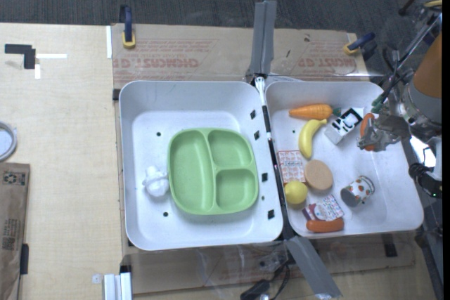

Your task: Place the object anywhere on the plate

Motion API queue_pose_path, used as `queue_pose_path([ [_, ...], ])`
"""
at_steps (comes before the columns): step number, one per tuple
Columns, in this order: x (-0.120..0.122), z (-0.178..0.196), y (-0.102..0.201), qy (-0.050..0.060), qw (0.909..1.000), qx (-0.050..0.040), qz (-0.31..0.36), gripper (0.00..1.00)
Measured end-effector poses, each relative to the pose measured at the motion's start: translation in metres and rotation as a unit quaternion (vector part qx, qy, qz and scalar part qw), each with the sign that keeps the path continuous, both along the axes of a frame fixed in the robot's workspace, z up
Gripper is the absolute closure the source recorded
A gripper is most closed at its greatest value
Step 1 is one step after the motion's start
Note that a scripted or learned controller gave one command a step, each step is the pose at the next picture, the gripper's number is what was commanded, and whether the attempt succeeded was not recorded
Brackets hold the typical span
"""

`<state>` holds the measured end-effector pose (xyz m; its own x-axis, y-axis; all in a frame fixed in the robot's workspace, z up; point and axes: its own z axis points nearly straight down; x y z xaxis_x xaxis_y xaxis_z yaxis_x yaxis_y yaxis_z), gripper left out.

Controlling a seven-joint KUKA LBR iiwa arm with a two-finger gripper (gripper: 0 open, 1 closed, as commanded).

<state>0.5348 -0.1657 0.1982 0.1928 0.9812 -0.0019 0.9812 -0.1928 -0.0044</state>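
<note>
Currently, plate (212,171): smooth green plastic, three compartments, rounded corners, in the left bin (133,151).
Objects: curved yellow banana (308,138), tapered orange carrot (311,111), round lemon (295,192), all in the right bin (394,218).
Gripper (370,142): above the right bin's right side; jaw state cannot be told.

Left bin (133,172): green three-compartment plate (212,171) in the middle; small white object (156,183) just beside its left edge.
Right bin (394,218): carrot (310,111), banana (308,138), yellow lemon (295,192), tan round disc (318,175), small patterned cup (357,191), red sausage (325,225).
Gripper (373,140): over the right bin's right side, near a black-and-white box (344,124).
Worktop (56,151): pale wood.
</note>
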Motion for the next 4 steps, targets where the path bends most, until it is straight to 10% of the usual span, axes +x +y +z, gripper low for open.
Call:
queue_pose_path([
  [2,-0.006,-0.009,0.16,0.001,1.0,0.0002,0.004,1.0],
  [3,0.006,0.049,0.3,0.0,0.9998,-0.0011,0.021,1.0],
  [4,-0.046,0.064,0.251,0.001,0.9923,-0.0019,-0.124,1.0],
])
